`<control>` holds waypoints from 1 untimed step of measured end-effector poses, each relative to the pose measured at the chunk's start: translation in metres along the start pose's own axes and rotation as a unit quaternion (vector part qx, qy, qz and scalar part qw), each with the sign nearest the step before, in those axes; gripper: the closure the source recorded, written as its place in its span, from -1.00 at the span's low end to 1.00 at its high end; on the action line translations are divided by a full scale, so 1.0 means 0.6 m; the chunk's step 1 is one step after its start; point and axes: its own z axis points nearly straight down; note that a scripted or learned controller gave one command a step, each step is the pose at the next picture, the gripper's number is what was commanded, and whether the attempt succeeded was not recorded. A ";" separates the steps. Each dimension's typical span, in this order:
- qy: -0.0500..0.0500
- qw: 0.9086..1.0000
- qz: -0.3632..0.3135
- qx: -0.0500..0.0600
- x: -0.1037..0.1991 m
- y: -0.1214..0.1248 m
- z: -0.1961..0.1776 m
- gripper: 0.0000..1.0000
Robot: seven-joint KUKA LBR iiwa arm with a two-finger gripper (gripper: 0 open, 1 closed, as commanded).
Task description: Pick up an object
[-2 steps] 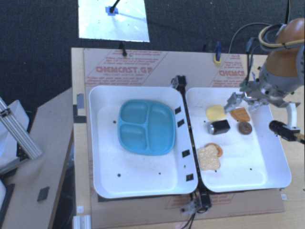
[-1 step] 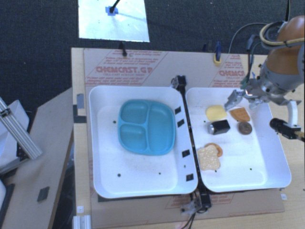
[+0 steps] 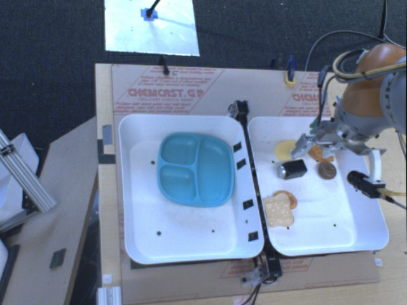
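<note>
While the arm reaches in from the right, its gripper is positioned low over the upper part of the right bin. The fingers appear spread, 1 tip near the yellow disc and the other over an orange piece; no object is seen clamped between them. 2 white bins are set side by side on a wooden board. In the right bin, a dark cylinder is found lying on its side just below the yellow disc, and a brown round item is seen to its right, close to the orange piece. A toast-like slice is located lower in the same bin, with a small orange-rimmed disc touching its upper right edge. In the left bin, a blue divided plate with 3 compartments is laid flat near the centre.
</note>
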 end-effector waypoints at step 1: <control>0.000 1.000 0.000 -0.007 0.001 -0.007 0.064 -1.00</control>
